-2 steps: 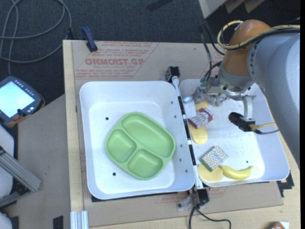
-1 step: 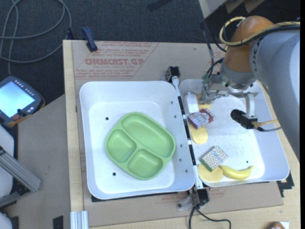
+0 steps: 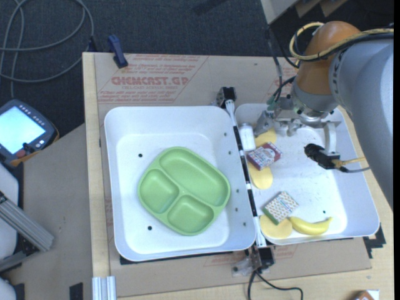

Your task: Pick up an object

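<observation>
A smooth, curved yellow banana (image 3: 310,225) lies near the right bin's (image 3: 350,199) front edge; whether the gripper (image 3: 284,122) jaws are open, I cannot tell.

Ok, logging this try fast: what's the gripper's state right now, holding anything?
Gripper: over the far end of the right bin; open or closed cannot be told, and nothing shows between its fingers.

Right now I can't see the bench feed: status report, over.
Gripper low over right bin, far end. Nothing seen between fingers. Banana and small box lie loose. Green tray in left bin.
</observation>
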`<action>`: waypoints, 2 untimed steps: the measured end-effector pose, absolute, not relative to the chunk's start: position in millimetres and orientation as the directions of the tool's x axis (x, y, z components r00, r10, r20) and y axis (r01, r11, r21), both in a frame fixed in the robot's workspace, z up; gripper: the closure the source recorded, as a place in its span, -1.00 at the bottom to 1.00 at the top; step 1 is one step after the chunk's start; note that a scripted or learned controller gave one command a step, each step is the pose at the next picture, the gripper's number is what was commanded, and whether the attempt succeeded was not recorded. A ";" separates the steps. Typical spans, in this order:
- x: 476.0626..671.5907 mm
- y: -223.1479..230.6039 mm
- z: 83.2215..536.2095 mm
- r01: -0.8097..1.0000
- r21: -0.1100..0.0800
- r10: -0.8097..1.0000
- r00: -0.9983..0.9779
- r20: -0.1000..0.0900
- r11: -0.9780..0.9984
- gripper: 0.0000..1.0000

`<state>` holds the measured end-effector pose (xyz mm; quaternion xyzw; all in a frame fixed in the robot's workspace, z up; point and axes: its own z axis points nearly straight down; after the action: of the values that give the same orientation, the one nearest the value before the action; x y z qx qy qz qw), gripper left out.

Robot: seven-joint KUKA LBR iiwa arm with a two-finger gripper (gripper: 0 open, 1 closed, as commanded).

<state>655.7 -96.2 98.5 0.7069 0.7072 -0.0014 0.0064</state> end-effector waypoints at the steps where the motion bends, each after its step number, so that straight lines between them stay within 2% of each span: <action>1: 666.9 -94.9 85.3 1.000 0.002 1.000 0.000 -0.001 0.000 -1.00; 2: 662.1 -91.9 85.1 1.000 -0.001 1.000 0.000 0.000 0.000 -1.00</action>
<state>662.1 -91.9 85.1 0.7070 0.7073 -0.0004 0.0000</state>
